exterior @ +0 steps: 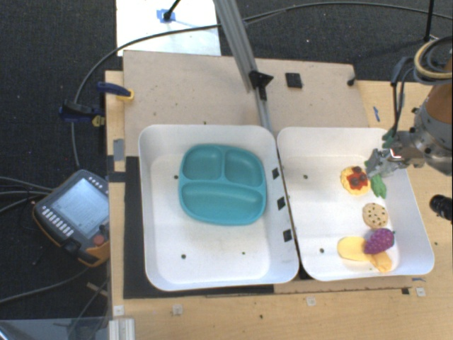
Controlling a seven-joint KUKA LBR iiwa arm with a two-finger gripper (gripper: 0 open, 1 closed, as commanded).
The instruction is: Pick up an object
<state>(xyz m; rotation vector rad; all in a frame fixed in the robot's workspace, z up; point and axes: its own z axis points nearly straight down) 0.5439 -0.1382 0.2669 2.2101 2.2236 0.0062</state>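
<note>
White plastic makes up the 2 shallow bins that sit side by side on the tabletop [212,94], their inner walls touching down the middle. The left bin [163,261] holds a teal divided plate [222,185] with 3 compartments, lying flat in its upper half. The right bin [318,211] holds the small toy foods, all gathered along its right side: a yellow and red piece [354,179] near the upper right, a green piece [380,187] just beside it, a round tan cookie [374,214] with dark specks below them, and at the lower right a purple bunch of grapes [379,240] resting on or against a pale yellow piece [355,249]. The grey arm reaches in from the right, and its claw [381,161] hangs over the upper right part of the right bin, just above the yellow and red piece and the green piece. The claw's tip is close to both, perhaps touching the green one, but the view is too small to tell whether it is released or clenched, and nothing can be made out as gripped. To the left of the tabletop lies a grey handheld controller [74,214] with a screen, among black cables on dark carpet.
</note>
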